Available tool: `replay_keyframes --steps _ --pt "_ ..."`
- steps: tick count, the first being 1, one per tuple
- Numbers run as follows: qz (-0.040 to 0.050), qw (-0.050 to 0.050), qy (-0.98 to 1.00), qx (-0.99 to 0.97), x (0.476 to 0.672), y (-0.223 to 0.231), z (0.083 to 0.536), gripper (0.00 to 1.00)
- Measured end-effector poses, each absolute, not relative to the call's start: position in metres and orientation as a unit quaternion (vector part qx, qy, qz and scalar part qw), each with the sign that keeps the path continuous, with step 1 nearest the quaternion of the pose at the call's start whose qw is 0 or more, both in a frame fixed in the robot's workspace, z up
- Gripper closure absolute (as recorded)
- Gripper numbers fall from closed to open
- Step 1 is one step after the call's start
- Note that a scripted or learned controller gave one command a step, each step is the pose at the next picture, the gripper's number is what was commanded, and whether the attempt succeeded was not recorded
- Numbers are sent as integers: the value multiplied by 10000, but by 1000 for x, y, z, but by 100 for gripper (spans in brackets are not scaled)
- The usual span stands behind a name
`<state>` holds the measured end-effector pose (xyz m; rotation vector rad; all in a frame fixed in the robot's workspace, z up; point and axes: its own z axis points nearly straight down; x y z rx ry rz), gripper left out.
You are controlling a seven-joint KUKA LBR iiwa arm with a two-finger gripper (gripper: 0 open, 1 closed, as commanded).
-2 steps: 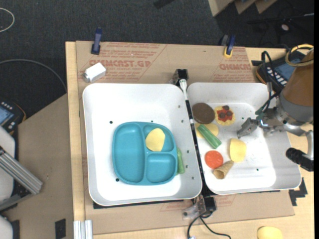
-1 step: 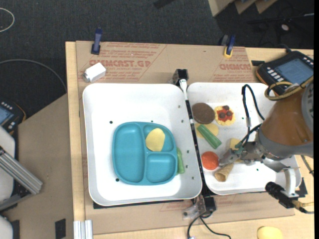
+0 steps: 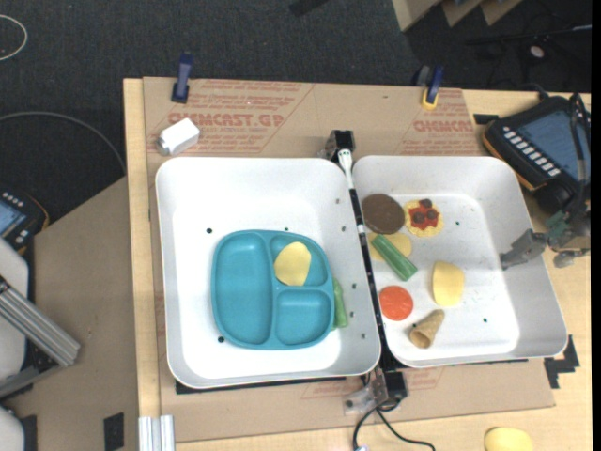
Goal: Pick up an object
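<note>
Honestly can't tell how my gripper (image 3: 522, 249) is set, but that yellow chunk (image 3: 448, 283) looks light and slick, so I'd pinch its flat sides.

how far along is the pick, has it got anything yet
Nothing looks picked yet. The gripper sits at the right edge of the right bin, with no object seen in it. The items there lie loose on the floor: brown disc, green stick, yellow block, orange ball, cone. Reaching one, closing and lifting all remain.
</note>
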<state>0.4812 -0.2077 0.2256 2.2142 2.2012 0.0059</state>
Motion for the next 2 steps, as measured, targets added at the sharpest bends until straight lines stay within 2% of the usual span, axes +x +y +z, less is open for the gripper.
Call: replay_keyframes --steps 1,2 --pt "6 27 7069 7073 480 -202 228 100" --pt "47 84 7091 7050 497 -174 369 100"
